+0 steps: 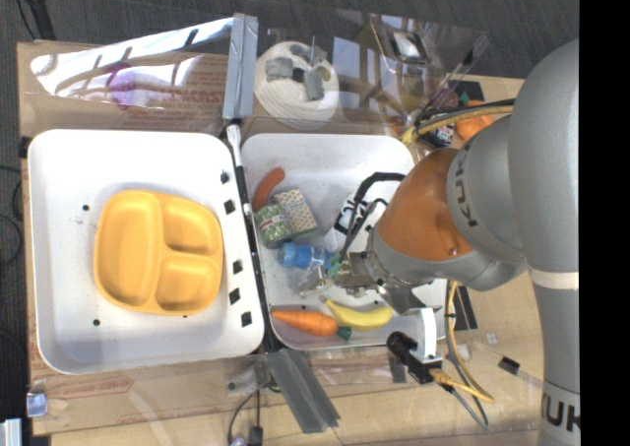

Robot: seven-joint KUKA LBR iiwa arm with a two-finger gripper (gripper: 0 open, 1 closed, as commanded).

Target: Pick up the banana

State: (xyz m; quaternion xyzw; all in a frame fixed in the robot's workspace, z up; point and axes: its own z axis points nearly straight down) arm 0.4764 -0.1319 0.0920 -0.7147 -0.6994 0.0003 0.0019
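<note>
The yellow banana [360,315] lies near the front edge of the right bin [325,154], just right of an orange carrot [305,321]. My gripper [335,275] hangs low over the bin, directly above the banana's far side, with metallic parts showing under the grey and orange wrist. The wrist covers part of the bin's right half, and the banana's right end runs under the arm.
The right bin also holds a red sausage-like piece [267,185], a green patterned packet [283,218] and a blue item [298,256]. In the left bin [59,168] lies a yellow divided tray [157,250]. A white rope coil [295,80] sits behind the bins.
</note>
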